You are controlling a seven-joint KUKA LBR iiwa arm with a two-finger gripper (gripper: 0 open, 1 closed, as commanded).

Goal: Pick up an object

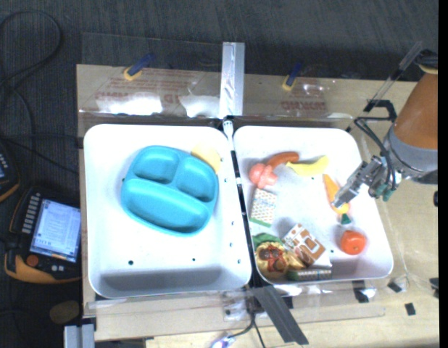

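Observation:
The right bin holds several toy foods. An orange carrot lies near its right side, with a round orange fruit below it. A yellow banana, a red-brown sausage and a pink piece lie at the back. A checkered packet, a brown-and-white box and a dark round food item sit toward the front. My gripper hangs low over the bin's right side, just right of the carrot. A small yellow-green bit shows at its tip.
The left bin bears a blue divided plate with a yellow piece at its back right corner. The arm's orange band stands over the right bin's outer edge. A metal divider rises behind the bins.

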